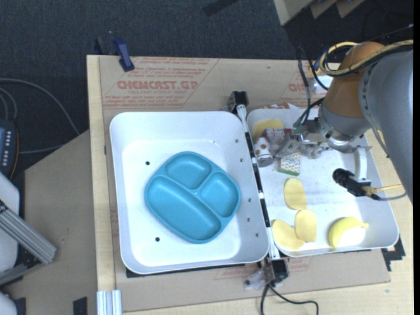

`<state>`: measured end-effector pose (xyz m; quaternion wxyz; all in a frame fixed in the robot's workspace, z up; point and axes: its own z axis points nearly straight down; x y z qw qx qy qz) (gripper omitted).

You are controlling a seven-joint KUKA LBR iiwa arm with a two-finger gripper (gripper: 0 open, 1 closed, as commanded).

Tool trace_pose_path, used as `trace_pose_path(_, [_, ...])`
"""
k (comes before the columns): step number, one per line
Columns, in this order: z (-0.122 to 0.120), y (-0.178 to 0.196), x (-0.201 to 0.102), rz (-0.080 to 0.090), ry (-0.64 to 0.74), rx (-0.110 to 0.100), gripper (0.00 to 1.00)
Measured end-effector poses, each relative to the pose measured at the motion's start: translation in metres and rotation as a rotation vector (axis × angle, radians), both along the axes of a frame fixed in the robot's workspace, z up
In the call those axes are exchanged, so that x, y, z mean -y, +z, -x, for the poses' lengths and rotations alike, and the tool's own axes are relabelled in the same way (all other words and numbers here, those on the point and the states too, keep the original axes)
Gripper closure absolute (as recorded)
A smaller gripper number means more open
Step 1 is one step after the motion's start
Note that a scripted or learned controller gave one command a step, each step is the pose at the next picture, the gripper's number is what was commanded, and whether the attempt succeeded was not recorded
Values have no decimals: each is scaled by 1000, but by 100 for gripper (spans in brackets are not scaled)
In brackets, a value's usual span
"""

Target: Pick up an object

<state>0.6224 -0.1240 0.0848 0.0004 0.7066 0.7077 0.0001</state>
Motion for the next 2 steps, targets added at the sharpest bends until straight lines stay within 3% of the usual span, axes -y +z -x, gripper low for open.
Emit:
trace_pose_path(1, [-39, -2, -22, 7, -3, -24, 0])
trace_pose_path(2, [94, 0, 28, 0, -3, -3, 0])
